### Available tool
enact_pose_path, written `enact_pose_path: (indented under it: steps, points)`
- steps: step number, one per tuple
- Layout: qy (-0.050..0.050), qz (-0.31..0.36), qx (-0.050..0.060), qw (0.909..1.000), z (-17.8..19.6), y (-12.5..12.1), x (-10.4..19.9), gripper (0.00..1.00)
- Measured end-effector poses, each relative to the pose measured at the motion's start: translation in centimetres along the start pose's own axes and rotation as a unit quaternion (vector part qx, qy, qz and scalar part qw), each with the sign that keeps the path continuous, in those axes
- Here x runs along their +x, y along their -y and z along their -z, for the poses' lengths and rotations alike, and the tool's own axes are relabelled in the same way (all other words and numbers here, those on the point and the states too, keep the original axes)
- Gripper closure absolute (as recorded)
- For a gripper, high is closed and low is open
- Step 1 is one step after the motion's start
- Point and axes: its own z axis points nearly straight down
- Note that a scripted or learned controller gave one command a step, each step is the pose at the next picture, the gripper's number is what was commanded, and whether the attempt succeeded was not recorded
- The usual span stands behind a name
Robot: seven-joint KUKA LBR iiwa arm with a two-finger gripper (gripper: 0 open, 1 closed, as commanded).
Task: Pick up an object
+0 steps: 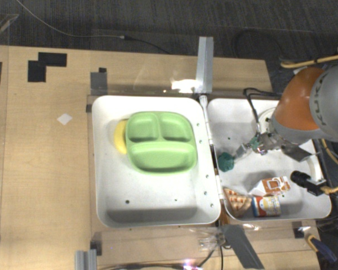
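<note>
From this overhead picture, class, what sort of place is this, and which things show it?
Probably a robotics lab test bench: a grey robot arm with an orange band reaches over two shallow white bins on a wooden bench, with cables trailing across the dark floor.

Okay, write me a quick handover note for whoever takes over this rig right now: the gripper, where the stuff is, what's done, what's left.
Gripper: low in the right bin, next to the teal object; I can't tell whether it's open or shut, and nothing visibly held.
Right bin: the teal object by its left wall, a patterned packet and a small can at the near edge, an orange-and-white carton just above the can.
Left bin: green divided tray lying over a yellow item.
Done: arm is in the right bin.
Left: grasp an object, likely the teal one, and lift it.
</note>
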Motion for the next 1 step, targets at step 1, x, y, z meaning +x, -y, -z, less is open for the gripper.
enact_pose_path:
  steps: [1]
  points:
    - [0.001, -0.012, 0.002, 0.9999, 0.15, 8.17, -1.42, 0.00]
